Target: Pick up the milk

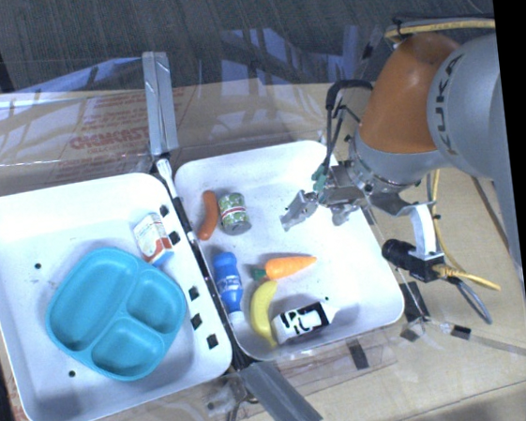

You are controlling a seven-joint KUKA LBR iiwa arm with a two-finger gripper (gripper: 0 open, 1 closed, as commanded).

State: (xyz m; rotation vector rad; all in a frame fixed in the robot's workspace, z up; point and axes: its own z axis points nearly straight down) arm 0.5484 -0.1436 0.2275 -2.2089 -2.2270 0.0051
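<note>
White plastic forms both shallow bins on the counter (506, 356): the left bin (19, 223) and the right bin (267, 162), whose adjoining walls meet at the centre of the camera view. The milk (151, 236), a small white carton with an orange-red panel, lies tilted in the left bin at about 1 o'clock from the blue divided plate (114, 311), touching or just beside the plate's upper right edge and close to the dividing wall. The tool (302, 206) hangs over the right bin at about 3 o'clock from the green can (234, 212), well apart from the milk and in the wrong bin for it. Tool state: whether the tips are spread or pressed together cannot be determined at this angle; nothing is visible between them. Task progress is judged as not started: the carton lies ungrasped, and the approach across the dividing wall, the descent, the closure and the lift all remain. Other contents of the right bin are a sausage (207, 214), a blue bottle (226, 279), a carrot (286, 266), a banana (262, 307) and a black-and-white carton (302, 319). Legible writing: "KUKA" on the grey arm (451, 80). Red print on the clear sheet (93, 130) behind the bins is reversed and unreadable; the carton labels are too small to read.
</note>
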